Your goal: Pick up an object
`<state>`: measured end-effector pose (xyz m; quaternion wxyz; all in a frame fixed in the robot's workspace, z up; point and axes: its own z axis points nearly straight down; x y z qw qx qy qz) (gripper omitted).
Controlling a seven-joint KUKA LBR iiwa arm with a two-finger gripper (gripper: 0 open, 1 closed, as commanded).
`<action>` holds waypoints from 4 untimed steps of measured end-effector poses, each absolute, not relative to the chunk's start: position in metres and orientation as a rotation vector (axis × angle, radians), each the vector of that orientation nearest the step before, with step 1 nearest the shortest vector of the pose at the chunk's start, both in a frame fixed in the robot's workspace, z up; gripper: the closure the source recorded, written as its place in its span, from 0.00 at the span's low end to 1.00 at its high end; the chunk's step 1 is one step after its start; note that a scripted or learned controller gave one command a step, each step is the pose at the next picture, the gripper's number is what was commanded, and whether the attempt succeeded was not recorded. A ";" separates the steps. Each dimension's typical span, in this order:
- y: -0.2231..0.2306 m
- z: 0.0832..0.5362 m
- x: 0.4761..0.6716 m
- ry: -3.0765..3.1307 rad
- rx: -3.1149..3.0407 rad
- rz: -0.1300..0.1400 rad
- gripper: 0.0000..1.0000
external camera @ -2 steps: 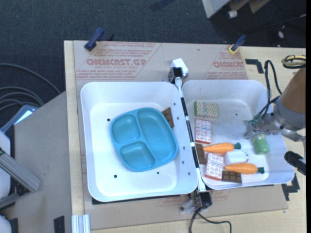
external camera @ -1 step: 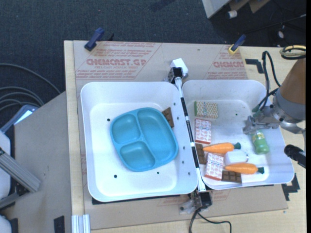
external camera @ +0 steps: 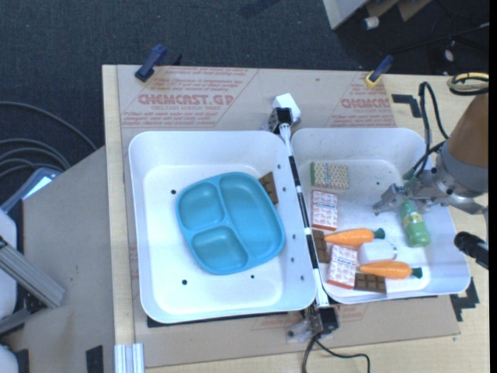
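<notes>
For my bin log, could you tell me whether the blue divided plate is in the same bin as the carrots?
No, the blue plate lies in the left bin, the carrots in the right bin.

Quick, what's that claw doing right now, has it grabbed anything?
Claw: over the right bin, right at the green bottle; whether it grips anything cannot be told.

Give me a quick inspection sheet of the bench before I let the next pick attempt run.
Surface: bench with printed cardboard, bearing left bin and right bin.
Job's things: in the right bin, two carrots, green bottle, white block, several small packets.
Clutter: blue divided plate in the left bin.
Grippers: gripper over the right bin, beside the bottle; fingers unclear.
Cables: black cable by the arm; grey cables at left.
Surroundings: dark carpet.
</notes>
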<state>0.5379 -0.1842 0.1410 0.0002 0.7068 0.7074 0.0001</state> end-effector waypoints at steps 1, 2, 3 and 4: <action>-0.209 0.102 0.534 2.211 2.207 0.010 0.00; -0.207 0.106 0.531 2.218 2.217 0.003 1.00; -0.138 0.088 0.587 2.217 2.214 0.011 1.00; -0.064 0.185 0.609 2.223 2.219 0.003 1.00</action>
